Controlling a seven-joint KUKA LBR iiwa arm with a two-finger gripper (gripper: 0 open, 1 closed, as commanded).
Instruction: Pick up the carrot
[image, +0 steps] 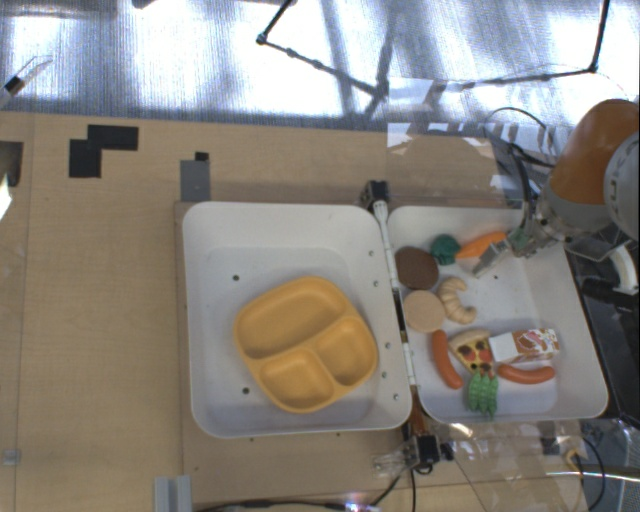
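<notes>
The carrot (480, 244), orange with a dark green leafy top at its left end, lies flat near the back of the right bin (575, 330). My gripper (505, 251) reaches in from the right and hangs at the carrot's right tip, just in front of it. Its two grey fingers (489, 261) stand apart, so it is open, and nothing sits between them. The carrot rests on the bin floor, not held.
Close in front of the carrot are a brown patty (416, 267), a croissant (456, 297) and a tan disc (424, 311). Further forward lie two sausages (446, 358), a pizza slice (470, 350), a carton (525, 345) and a green vegetable (482, 392). A yellow divided plate (305, 343) sits in the left bin (215, 250).
</notes>
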